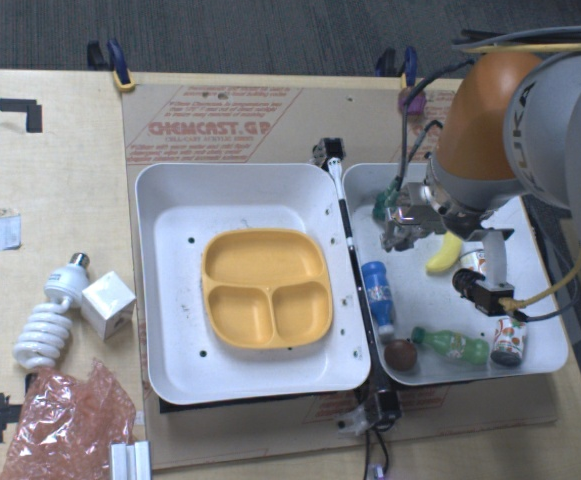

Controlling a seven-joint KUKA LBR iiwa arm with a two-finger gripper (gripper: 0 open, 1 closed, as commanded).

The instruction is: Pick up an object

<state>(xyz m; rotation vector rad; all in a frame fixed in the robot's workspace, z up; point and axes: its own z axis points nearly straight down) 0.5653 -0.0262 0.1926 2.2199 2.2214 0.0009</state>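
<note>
A grey arm (pixel 530 118) with an orange band reaches in from the right and hangs its gripper (pixel 408 223) low over the right bin (pixel 530 363), near that bin's upper left part. Whether the fingers are spread or pressed together cannot be told, since the wrist hides them; nothing is seen between them. A banana (pixel 442 255) lies just right of the gripper, partly under the arm. Along the bin's left wall lies a blue bottle (pixel 377 296); a brown ball (pixel 401 354) sits at the lower left, with a green bottle (pixel 452 344) beside it and a small can (pixel 508 342) at the lower right. The left bin (pixel 170 358) holds a yellow divided tray (pixel 267 288). On the bench to the left lie a spiral bulb (pixel 50 313), a white cube (pixel 108 303) and a crumpled pink bag (pixel 65 428).
</note>
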